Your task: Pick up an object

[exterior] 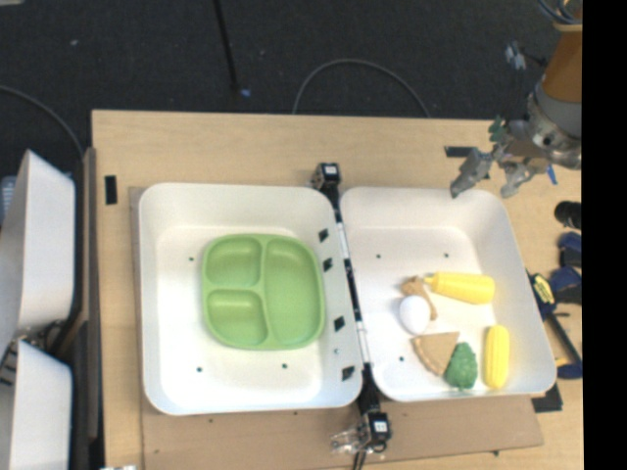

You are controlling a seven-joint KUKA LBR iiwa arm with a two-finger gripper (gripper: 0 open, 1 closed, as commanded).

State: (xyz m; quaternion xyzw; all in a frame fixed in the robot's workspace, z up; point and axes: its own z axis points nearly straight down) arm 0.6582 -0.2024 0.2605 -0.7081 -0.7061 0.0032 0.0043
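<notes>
A: Looking down on the bench [245, 145], where is the gripper [487, 177]?

B: Up at about two o'clock, above the far rim of the right bin [431, 218]. Its two fingers [466, 176] are spread apart with nothing between them. The orange band of the arm [560, 67] sits just above it.

A: And the things it could pick up?

B: All in the right bin, bunched toward five o'clock. A yellow corn cob [462, 287] lies crosswise; a small tan piece [417, 287] touches its nine o'clock end. A white egg [415, 313] sits just below that. At six o'clock of the egg is a tan wedge [433, 349], with a green broccoli piece [461, 366] touching it at its four o'clock side. A second yellow cob [497, 355] stands lengthwise just beside the broccoli, at three o'clock of it.

A: How far from the gripper?

B: Well apart; the nearest, the crosswise cob, lies toward six o'clock of it.

A: The left bin [167, 233]?

B: It bears a green divided plate [263, 292] with three compartments, near its middle.
</notes>
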